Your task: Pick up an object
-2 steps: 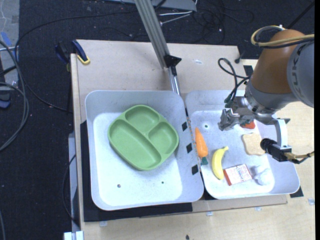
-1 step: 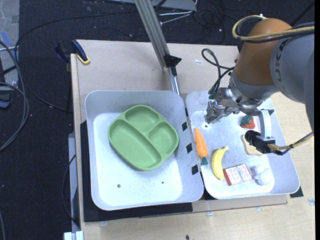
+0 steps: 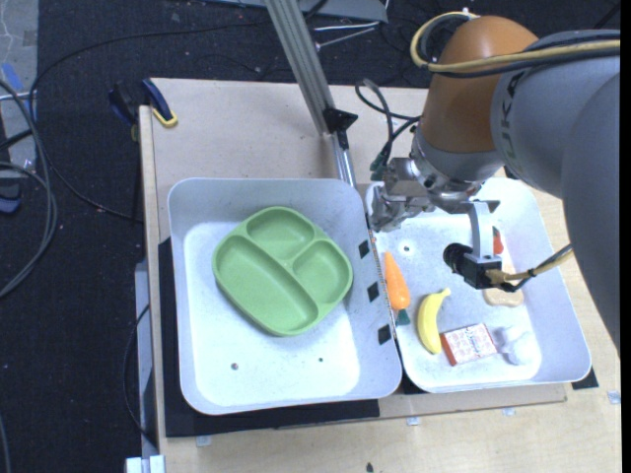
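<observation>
Camera view: the arm [image 3: 532,87] reaches in from the right over the right bin [image 3: 552,363], and the pincer [image 3: 394,205] hangs near that bin's far left corner, close to the wall shared with the left bin [image 3: 187,363]. Whether the pincer is released or clenched cannot be told from this angle; nothing is seen between its parts.

Candidate objects lie nearer the front: carrot [image 3: 395,280], banana [image 3: 430,320], a small red-and-white box [image 3: 468,343].

Risk, as a judgement: a descent here would likely meet the bin wall or bare floor, well apart from the objects. The carrot and banana are rounded and may roll out of a pinch.

The left bin holds a green divided plate [image 3: 283,269]. The table [image 3: 246,126] is pale board; dark floor with cables surrounds it.
</observation>
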Robot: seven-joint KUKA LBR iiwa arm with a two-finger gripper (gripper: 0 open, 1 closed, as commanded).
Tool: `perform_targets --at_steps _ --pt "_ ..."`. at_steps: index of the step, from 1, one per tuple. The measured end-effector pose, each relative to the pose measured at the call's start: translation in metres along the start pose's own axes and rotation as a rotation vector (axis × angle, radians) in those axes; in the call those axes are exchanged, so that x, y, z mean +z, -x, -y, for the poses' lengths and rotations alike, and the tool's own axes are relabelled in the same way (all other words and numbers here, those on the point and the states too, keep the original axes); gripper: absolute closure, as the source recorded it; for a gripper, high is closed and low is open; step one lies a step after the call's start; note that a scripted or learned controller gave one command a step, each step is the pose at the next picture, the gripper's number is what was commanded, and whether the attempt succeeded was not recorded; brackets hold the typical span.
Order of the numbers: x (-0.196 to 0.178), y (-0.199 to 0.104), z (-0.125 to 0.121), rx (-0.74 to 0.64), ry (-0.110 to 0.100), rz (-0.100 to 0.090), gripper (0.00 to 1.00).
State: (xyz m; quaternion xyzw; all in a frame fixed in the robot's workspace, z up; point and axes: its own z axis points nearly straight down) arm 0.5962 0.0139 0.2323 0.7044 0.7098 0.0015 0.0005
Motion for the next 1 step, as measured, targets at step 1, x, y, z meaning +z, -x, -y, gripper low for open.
perform_targets --at_steps 1 --pt "-0.0057 -0.0583 -0.0211 0.000 0.001 -0.001 1.00"
